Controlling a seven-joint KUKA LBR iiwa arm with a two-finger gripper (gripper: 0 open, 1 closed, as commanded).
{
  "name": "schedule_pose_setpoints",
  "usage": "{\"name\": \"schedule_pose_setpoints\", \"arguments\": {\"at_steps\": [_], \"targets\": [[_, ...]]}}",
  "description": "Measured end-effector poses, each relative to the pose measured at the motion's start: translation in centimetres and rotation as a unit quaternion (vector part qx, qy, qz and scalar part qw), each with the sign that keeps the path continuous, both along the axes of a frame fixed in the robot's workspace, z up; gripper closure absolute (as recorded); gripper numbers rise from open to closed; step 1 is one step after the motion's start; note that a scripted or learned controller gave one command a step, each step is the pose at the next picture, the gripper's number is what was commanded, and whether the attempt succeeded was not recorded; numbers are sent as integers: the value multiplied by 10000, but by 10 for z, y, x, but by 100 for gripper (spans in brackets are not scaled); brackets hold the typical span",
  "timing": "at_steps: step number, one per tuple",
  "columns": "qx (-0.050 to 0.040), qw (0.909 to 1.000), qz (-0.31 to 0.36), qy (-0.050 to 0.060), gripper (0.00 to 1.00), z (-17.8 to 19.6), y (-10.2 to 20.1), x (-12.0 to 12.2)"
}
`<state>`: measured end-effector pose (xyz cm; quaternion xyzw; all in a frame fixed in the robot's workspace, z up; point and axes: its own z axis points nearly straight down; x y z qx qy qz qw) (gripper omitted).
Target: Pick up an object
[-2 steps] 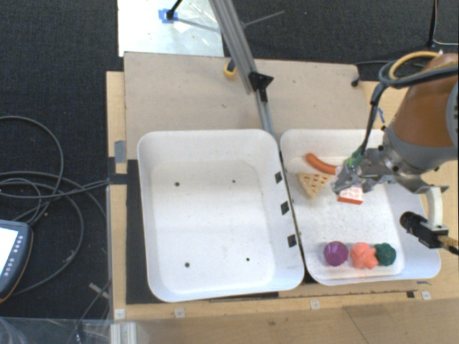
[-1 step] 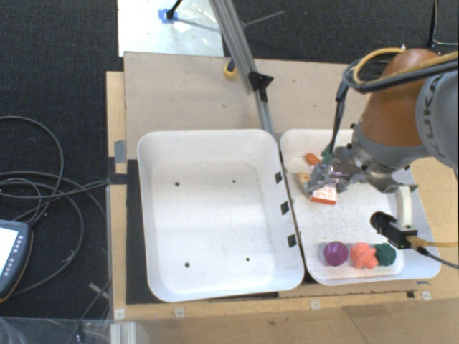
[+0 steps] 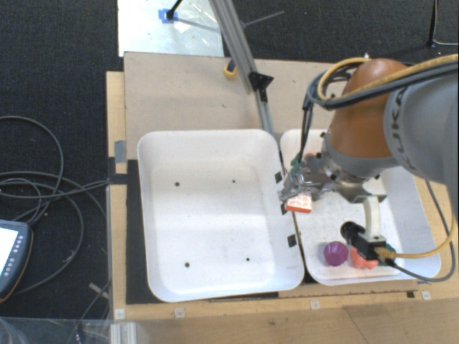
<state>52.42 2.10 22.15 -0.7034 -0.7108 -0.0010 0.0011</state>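
Orange-and-white block (image 3: 299,204) at centre-right sits under my gripper (image 3: 301,183), by the right bin's (image 3: 416,213) left wall; whether it's clamped, I cannot tell.

We're seeing a chunky grey arm (image 3: 423,120) with a big orange band (image 3: 366,106) (glossy, dome-like), plus yellow and black cables (image 3: 337,77) looping at upper right.

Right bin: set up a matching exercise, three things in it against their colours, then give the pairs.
Things:
1. ball
2. box
3. clip

Colours:
A. white with an orange edge
B. orange-red
C. purple

Pairs: 1-C, 2-A, 3-B. All lie in the right bin; the box sits at the hand.
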Motion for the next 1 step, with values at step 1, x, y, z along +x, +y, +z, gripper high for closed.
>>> {"name": "schedule_pose_setpoints", "arguments": {"at_steps": [1], "targets": [[-1,10000,2,0,100,-5,53,-6]]}}
